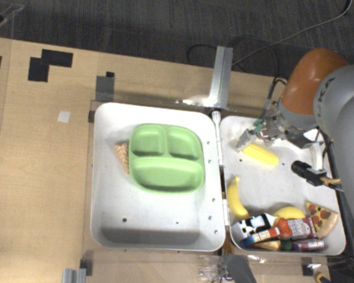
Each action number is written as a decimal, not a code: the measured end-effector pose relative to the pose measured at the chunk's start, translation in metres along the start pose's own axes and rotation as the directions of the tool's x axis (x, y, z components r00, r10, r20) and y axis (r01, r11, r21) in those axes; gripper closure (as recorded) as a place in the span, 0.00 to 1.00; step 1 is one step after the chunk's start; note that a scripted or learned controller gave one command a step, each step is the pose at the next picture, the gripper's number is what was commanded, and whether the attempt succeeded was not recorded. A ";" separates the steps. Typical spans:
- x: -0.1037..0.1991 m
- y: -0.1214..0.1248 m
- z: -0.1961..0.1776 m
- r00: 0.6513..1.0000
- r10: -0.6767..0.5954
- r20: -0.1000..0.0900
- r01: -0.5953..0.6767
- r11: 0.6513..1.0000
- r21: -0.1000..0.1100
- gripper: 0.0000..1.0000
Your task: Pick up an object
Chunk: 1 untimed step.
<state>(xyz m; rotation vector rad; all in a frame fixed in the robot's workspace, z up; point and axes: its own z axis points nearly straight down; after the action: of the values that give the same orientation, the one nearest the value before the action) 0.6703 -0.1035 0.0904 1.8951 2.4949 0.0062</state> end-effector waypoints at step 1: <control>0.001 0.004 -0.013 1.000 -0.004 0.002 0.004 1.000 -0.010 1.00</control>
<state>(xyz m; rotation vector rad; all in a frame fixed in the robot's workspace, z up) 0.6734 -0.1012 0.1037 1.8850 2.4928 0.0168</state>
